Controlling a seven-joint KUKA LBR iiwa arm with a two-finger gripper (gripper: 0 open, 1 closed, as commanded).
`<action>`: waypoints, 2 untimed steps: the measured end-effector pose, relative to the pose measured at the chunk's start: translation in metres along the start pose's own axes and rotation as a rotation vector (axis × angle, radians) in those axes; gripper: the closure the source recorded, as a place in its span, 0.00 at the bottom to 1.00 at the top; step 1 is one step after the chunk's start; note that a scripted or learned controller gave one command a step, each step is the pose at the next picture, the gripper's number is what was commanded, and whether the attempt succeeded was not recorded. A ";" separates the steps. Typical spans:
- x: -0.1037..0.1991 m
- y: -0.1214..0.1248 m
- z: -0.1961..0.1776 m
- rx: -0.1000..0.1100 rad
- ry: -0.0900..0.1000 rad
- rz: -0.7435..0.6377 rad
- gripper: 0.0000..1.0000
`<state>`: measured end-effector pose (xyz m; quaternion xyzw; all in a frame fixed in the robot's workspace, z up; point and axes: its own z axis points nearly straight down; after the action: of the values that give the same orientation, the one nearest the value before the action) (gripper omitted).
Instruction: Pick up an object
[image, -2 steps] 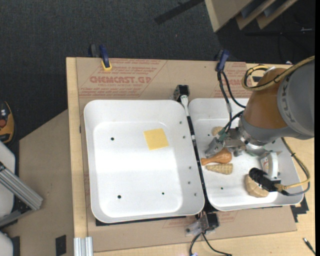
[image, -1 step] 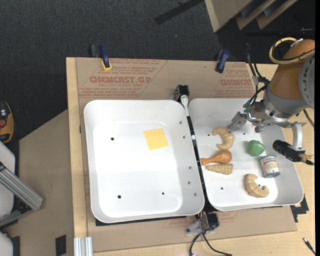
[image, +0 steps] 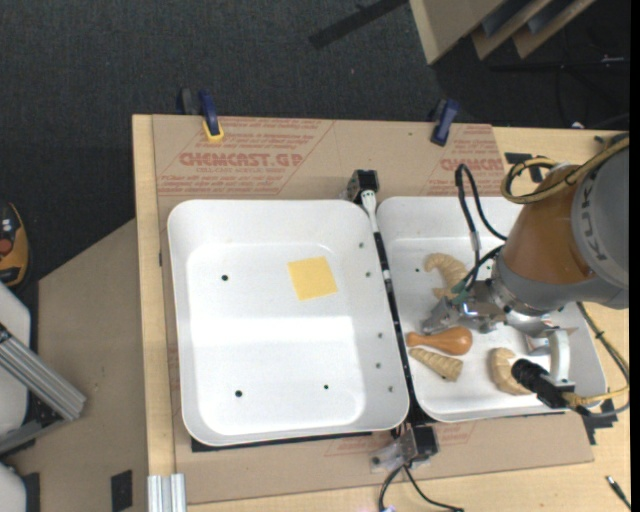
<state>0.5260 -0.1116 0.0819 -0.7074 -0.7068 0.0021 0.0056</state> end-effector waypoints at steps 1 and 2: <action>-0.003 0.005 -0.013 -0.012 -0.005 0.000 1.00; -0.027 0.048 -0.233 -0.033 -0.012 -0.003 1.00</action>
<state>0.5767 -0.1393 0.3138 -0.7064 -0.7077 -0.0053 -0.0100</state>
